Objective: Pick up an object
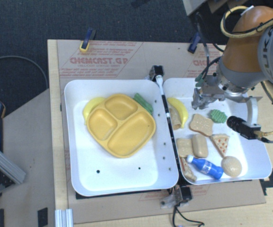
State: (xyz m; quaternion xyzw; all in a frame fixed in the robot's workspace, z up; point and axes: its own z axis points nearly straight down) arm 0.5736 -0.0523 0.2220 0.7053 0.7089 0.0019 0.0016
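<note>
Pincer over right bin's far edge — bare floor beside.

Red print "CHEMCAST GP" ran across the brown board behind the bins, smaller red lines beneath were unreadable

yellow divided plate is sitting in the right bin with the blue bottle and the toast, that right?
Not quite. The camera view shows the yellow divided plate in the left bin, not the right one. The blue bottle and the toast do lie in the right bin, where the gripper hangs over the far end.
</note>
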